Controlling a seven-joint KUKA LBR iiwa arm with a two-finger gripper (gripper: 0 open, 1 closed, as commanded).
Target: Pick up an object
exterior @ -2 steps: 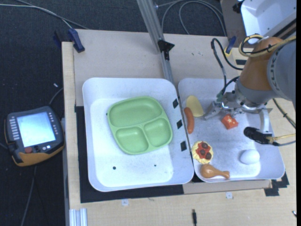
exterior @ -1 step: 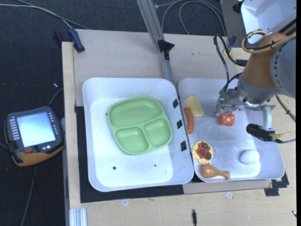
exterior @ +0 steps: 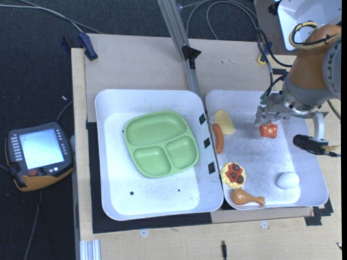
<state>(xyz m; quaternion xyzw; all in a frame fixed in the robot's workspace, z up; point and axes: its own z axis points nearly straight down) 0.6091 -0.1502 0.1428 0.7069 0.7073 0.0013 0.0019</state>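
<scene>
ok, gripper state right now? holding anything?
Gripper: shut on the small red strawberry-like toy, above the right white bin.

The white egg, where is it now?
The white egg lies in the right bin, near its lower right corner, right of the chicken drumstick.

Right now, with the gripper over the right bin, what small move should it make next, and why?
Probably a short, straight descent onto the small red toy. The gripper sits right above it at the back of the right bin, and the toy stands apart from the hot dog and the white egg, so there seems to be room. Whether it already has a grip cannot be seen.
</scene>
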